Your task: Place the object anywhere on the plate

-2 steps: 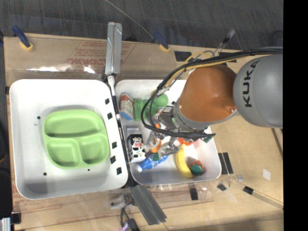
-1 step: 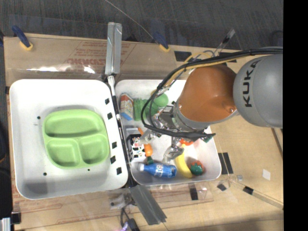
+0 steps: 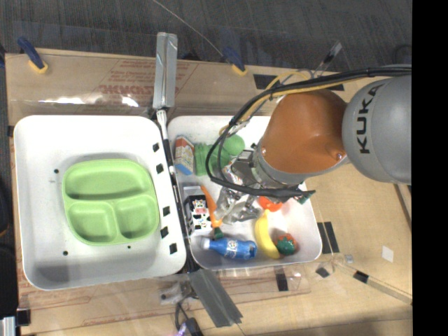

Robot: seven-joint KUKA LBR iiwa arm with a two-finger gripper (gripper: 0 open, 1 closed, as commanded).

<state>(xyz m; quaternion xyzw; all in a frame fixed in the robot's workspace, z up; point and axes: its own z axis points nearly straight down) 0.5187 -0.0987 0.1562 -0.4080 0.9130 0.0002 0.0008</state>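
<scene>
The plate point(image 3: 108, 201), green and three-welled, lies bare in the left bin point(image 3: 35, 187). The gripper point(image 3: 234, 207) hangs low among toys in the right bin point(image 3: 311, 240), near a banana point(image 3: 264, 235); picking seems underway, its grasp unreadable. Next: lift over the divider, leftward

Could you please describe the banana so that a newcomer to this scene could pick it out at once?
Look in the right-hand bin, under the arm. Near its front edge lies the banana, between a blue bottle and a strawberry. It is the one curved, plain yellow thing there.
</scene>
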